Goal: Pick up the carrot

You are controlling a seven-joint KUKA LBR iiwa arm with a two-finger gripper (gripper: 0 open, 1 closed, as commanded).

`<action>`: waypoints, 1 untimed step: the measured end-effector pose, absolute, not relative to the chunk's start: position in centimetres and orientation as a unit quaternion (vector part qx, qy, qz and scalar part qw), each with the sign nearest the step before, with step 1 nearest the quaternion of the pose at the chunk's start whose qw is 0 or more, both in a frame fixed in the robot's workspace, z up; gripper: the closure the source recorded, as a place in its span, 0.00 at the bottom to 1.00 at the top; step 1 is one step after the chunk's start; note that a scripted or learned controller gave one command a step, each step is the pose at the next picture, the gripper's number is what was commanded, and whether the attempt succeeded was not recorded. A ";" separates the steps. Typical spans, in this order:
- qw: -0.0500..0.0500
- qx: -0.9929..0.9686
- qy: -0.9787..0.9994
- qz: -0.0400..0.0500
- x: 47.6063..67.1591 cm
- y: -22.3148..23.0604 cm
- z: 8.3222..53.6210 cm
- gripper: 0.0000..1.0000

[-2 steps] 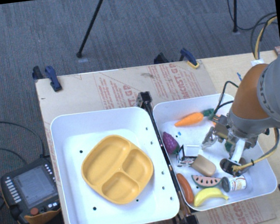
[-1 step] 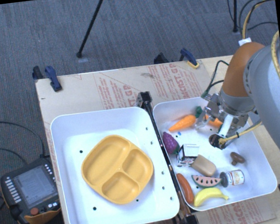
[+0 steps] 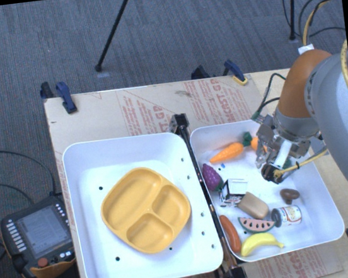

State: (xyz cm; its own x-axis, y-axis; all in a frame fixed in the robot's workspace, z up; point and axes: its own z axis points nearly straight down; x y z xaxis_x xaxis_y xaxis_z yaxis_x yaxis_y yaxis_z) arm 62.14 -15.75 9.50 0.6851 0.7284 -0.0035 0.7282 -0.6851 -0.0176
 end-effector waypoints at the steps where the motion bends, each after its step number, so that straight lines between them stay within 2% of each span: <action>1: 0.007 -0.918 -0.397 0.006 62.1 -15.7 9.5 0.00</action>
